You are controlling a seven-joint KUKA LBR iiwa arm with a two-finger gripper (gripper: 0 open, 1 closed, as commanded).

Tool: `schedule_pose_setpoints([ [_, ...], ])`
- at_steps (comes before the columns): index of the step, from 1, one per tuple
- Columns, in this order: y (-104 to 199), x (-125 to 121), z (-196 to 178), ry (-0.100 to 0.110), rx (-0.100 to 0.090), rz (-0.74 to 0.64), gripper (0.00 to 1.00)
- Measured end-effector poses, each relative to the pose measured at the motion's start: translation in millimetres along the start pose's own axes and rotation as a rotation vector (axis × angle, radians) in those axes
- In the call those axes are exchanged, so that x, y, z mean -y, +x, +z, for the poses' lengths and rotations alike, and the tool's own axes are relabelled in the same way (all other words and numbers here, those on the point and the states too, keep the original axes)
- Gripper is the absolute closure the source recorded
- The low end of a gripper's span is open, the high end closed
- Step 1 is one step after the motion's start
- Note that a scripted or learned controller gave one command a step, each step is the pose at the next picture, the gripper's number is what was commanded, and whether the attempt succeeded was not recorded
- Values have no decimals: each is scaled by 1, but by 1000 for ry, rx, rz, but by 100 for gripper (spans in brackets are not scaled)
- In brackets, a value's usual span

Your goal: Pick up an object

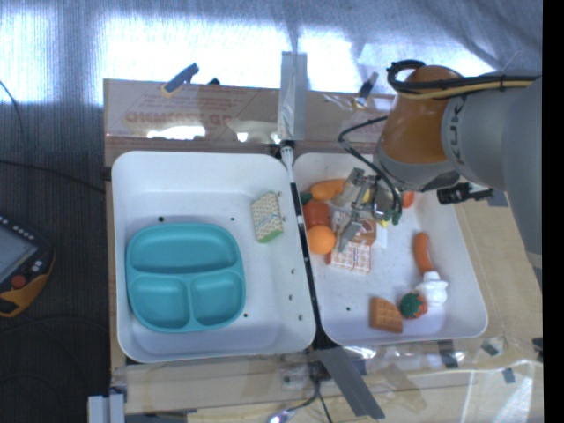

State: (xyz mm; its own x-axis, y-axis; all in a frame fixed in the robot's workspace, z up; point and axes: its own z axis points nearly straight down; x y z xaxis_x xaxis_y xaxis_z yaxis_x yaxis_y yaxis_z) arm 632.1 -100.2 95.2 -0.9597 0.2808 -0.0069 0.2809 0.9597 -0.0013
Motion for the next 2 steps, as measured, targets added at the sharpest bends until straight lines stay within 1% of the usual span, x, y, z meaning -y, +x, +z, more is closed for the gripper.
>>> schedule_pose_setpoints([
  [1, 49, 13, -2, -6, 19, 80, 0],
  [2, 22, 6, 0, -4, 7, 237, 0],
])
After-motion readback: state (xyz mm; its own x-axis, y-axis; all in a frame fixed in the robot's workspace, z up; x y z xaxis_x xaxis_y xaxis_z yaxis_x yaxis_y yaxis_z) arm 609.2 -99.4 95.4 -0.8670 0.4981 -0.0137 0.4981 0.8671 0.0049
